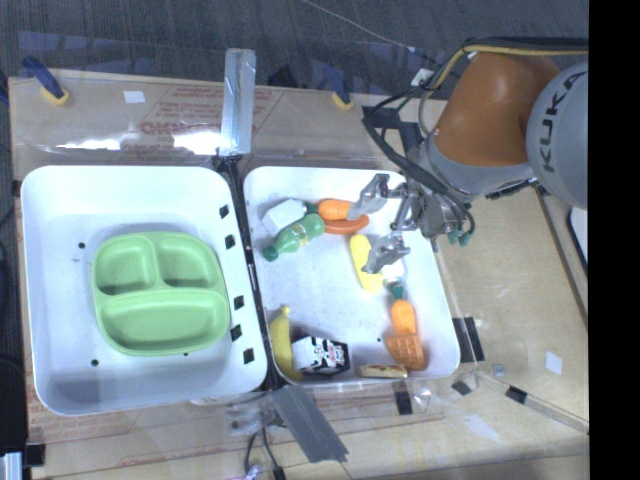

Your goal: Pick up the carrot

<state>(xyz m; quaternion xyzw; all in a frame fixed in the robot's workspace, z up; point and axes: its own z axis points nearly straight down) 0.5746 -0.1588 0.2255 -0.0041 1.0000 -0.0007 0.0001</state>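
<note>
The carrot (402, 316), orange with a small green top, lies near the right wall of the right bin (440, 298), pointing toward the front. My gripper (378, 226) hangs above the middle of that bin, up and to the left of the carrot. It is open, with one finger (372, 196) by an orange and red toy and the other finger (383, 256) over a yellow piece. Nothing is held between them, and the carrot lies apart from both fingers.
The right bin also holds an orange and red toy (340, 213), a green bottle (295, 235), a white piece (283, 211), a yellow piece (364, 268), a banana (280, 343), a black-and-white carton (322, 355) and a waffle-like piece (406, 351). A green divided plate (158, 293) sits in the left bin.
</note>
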